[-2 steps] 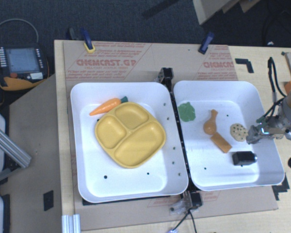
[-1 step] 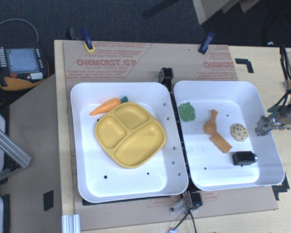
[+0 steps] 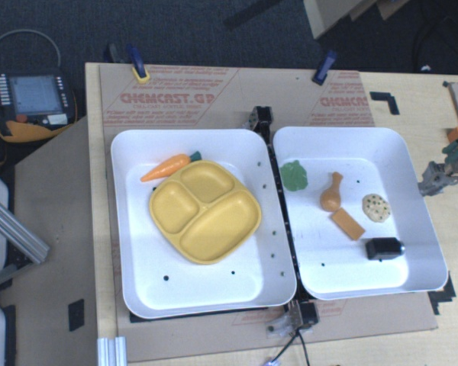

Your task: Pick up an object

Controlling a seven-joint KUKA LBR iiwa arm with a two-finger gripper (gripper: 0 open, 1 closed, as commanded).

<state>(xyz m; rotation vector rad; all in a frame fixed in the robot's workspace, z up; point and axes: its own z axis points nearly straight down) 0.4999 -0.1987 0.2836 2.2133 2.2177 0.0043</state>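
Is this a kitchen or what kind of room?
Probably a robot lab, not a kitchen: toy food like a carrot lies in white bins on a clamped board, beside a control pad.

red "CHEMCAST GP" print repeated on the brown bench sheet [image 3: 175,97], partly cut off at right

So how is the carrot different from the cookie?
The long orange toy carrot lies in the left white bin, touching the yellow divided plate. The small round speckled cookie lies in the right white bin, touching nothing. Both are pretend food.
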